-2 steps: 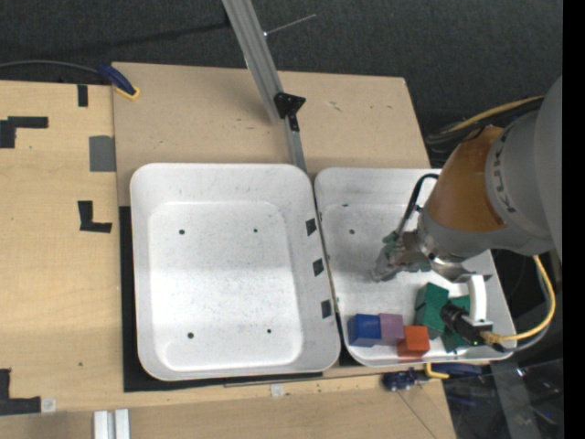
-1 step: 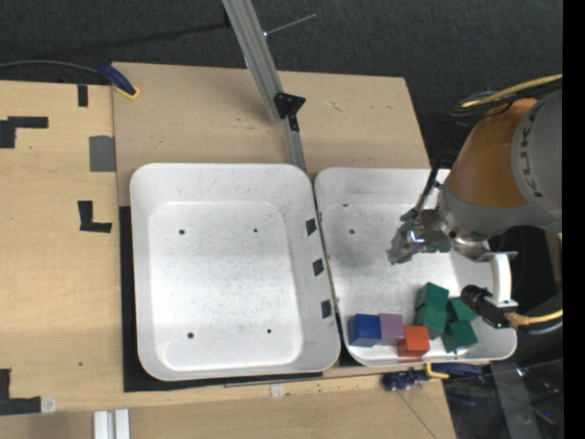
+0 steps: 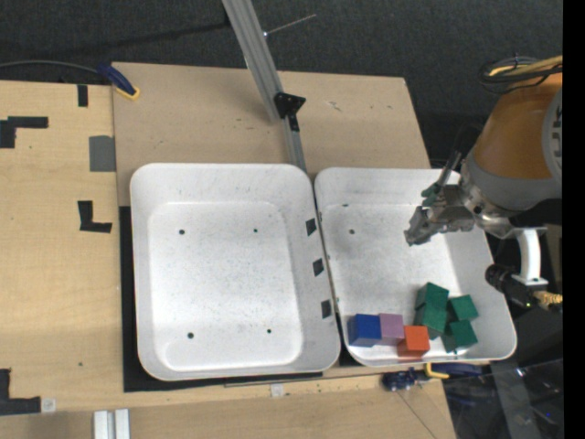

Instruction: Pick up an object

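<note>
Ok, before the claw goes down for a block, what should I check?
1. Blocks in the right bin: ok, blue block, purple block, orange block and green blocks sit at its near edge.
2. Claw over a block: not ok, it hangs above bare floor.
3. Claw holding nothing: ok.
4. Claw opening: cannot tell.
5. Blocks spaced for a grasp: not ok, they are bunched together.

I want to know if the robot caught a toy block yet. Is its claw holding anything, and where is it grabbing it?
Nothing is held. The gripper hangs over bare floor in the right bin, apart from the blocks at the near edge.
</note>
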Robot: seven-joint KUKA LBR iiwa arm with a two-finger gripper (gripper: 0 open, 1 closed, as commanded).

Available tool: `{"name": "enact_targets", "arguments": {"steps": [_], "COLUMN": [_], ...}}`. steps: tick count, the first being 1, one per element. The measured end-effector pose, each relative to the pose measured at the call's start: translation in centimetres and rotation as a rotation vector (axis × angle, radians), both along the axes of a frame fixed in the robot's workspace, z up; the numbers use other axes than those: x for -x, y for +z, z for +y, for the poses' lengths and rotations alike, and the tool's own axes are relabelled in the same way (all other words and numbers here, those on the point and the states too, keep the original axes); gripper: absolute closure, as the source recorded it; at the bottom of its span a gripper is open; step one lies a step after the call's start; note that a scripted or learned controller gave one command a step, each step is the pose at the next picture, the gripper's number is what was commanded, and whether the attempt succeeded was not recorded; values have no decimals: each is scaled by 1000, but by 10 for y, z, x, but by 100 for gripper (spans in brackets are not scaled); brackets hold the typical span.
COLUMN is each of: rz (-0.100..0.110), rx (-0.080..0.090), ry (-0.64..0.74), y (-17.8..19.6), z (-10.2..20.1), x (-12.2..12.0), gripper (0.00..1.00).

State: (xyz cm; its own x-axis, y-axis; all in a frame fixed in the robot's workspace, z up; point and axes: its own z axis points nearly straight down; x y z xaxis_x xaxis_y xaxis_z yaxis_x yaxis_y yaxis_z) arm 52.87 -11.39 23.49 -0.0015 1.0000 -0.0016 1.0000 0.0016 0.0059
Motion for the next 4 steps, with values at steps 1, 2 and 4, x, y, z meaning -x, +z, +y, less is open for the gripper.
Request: {"name": "enact_targets", "arguments": {"steps": [1,2,4], "rz": [8,8,7], "rx": [-1,-3,-3], "ry": [-1,5,5], "y": [-11,-17,-17], "z": [0,56,158], "x": [0,-15,-50], "gripper": [100,100,100]}}
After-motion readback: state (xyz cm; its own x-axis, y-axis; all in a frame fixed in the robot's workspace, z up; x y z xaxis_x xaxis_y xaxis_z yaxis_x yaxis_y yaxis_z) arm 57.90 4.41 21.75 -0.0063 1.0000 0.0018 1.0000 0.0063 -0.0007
